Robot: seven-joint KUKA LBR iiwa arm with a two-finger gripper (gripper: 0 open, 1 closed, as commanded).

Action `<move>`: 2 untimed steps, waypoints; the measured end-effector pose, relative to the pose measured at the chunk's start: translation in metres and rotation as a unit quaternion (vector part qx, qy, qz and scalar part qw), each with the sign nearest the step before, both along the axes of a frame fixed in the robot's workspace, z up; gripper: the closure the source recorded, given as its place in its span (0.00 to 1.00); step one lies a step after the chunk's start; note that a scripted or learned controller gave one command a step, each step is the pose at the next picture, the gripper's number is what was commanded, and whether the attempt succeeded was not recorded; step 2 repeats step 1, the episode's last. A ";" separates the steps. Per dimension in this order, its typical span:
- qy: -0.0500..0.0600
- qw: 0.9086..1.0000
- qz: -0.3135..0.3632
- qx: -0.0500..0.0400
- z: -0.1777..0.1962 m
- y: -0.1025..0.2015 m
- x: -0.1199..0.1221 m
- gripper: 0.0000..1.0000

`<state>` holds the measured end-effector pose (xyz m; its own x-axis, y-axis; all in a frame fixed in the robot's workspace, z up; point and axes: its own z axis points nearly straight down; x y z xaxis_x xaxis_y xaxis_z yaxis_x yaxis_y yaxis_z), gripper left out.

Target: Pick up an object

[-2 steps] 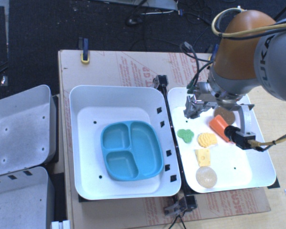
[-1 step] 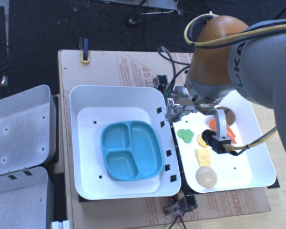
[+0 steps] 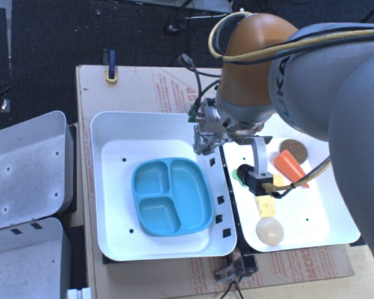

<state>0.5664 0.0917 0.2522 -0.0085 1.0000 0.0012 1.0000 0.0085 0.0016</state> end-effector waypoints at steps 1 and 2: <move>0.001 1.000 -0.003 -0.001 0.000 -0.004 0.000 0.00; 0.001 1.000 -0.003 -0.001 0.000 -0.004 0.000 0.00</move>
